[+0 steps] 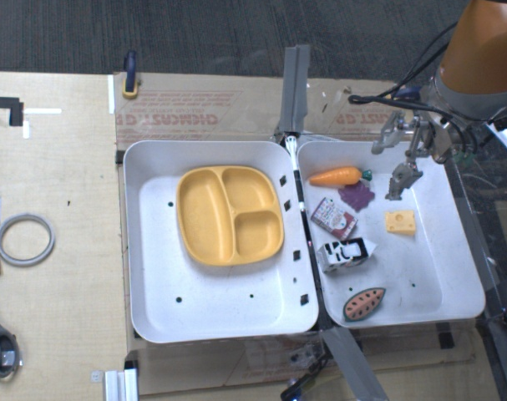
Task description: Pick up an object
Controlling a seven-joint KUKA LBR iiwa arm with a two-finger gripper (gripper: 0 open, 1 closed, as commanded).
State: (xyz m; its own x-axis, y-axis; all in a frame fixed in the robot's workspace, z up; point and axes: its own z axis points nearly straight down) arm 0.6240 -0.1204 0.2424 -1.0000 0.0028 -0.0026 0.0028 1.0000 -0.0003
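The right bin (437,282) holds an orange carrot (335,175), a purple piece (357,195), a small red-and-white carton (332,217), a black-and-white carton (346,253), a yellow cheese wedge (400,222) and a brown oval item (364,303). My gripper (401,179) hangs over the bin's upper right part, just above the cheese wedge and right of the carrot. Its fingers point down with nothing between them.
The left bin (153,291) holds a yellow divided plate (230,215). A metal divider (295,90) runs between the bins. On the bench at the left lie a grey tape ring (23,239) and scissors (1,353). Cables trail from the wrist at the right.
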